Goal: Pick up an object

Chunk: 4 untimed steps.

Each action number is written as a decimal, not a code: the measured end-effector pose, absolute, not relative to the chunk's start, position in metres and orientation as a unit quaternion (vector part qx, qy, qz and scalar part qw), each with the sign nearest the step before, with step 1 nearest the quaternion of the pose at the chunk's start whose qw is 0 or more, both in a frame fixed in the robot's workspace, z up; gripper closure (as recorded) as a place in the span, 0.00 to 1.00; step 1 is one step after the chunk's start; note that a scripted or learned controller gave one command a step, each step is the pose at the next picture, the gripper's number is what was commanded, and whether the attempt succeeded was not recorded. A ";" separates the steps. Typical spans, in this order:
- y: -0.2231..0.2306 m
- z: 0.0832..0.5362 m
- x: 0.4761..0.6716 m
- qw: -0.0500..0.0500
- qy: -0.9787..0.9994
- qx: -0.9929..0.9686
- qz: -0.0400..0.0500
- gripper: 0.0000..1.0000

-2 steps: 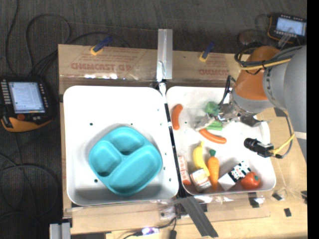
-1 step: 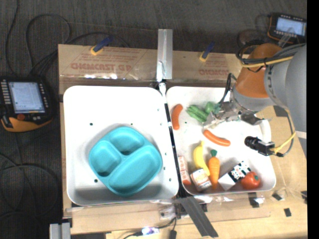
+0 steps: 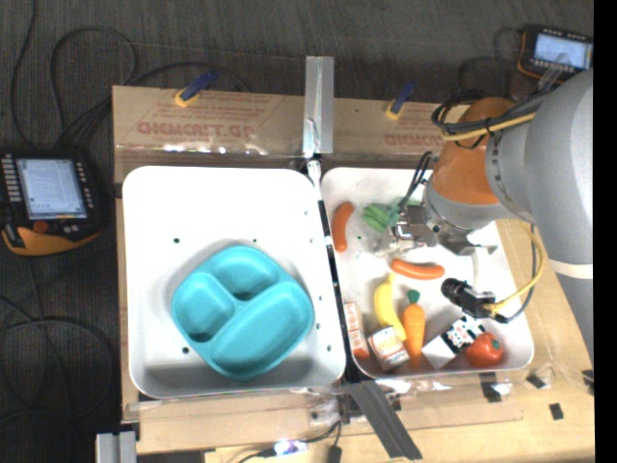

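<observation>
Gripper (image 3: pixel 413 228), whose grip state I cannot tell, hovers in the right bin (image 3: pixel 516 350) above its upper middle, with the orange sausage (image 3: pixel 416 269) just below it in frame, long axis lying left-right.

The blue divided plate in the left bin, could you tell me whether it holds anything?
Empty: the blue divided plate shows bare compartments; the toy food lies in the right bin.

A blue plastic divided plate (image 3: pixel 243 310) lay in the left white bin (image 3: pixel 154 201); the gripper (image 3: pixel 413 230) hovered over toy food in the right white bin (image 3: pixel 516 350).
</observation>
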State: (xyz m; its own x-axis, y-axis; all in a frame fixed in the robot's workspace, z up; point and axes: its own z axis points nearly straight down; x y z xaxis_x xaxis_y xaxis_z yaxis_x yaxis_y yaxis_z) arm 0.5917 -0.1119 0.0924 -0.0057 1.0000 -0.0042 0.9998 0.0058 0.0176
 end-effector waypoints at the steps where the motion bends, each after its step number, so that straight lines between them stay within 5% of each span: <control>1: -0.099 0.120 0.659 0.001 0.797 0.604 -0.002 1.00; 2: -0.105 0.105 0.673 0.003 0.770 0.638 0.005 1.00; 3: -0.108 0.094 0.669 0.001 0.769 0.639 0.000 0.00; 4: -0.115 0.090 0.613 0.005 0.802 0.597 0.002 0.00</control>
